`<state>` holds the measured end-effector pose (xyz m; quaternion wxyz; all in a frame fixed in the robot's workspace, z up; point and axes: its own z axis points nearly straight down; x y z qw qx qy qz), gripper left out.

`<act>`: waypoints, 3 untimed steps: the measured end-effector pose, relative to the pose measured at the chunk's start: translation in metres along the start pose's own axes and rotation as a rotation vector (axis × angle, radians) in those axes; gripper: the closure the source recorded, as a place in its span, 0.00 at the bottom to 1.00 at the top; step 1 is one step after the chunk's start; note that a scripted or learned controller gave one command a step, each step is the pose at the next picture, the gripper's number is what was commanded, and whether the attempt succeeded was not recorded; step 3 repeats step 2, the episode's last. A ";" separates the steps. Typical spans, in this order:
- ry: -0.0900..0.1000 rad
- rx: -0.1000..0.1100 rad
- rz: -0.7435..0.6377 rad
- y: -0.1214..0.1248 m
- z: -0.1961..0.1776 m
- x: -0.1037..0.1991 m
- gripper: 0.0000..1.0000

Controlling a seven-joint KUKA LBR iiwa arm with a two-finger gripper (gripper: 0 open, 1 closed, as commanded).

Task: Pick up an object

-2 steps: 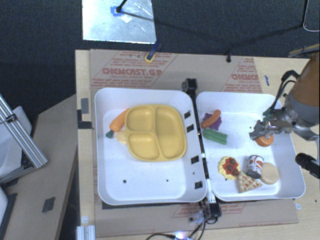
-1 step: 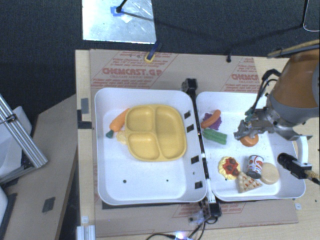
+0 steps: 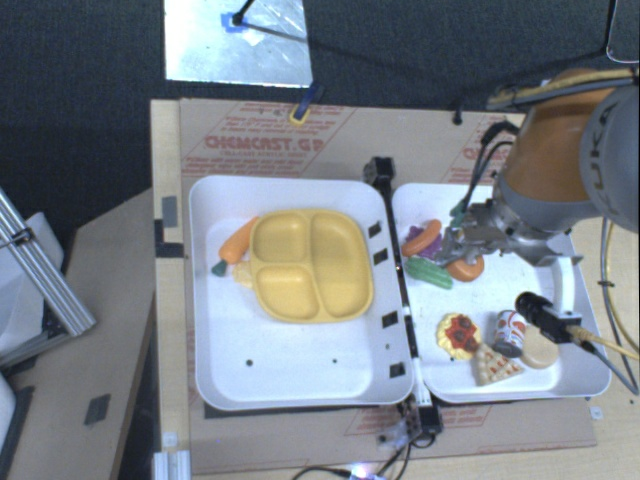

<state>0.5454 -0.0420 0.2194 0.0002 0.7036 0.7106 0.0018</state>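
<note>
Over the right bin (image 3: 590, 368), the claw (image 3: 455, 253) crowds toys; grip unclear.

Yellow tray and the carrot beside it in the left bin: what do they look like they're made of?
The tray looks like moulded plastic: one even yellow, rounded dividers between three compartments, a soft satin sheen. The carrot also looks plastic, probably toy food: flat orange body, dark green tip, smooth surface without natural texture. The left bin under them appears to be glossy white plastic, though the view leaves that open.
</note>
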 end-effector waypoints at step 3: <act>-0.001 0.003 0.002 -0.002 0.003 0.083 1.00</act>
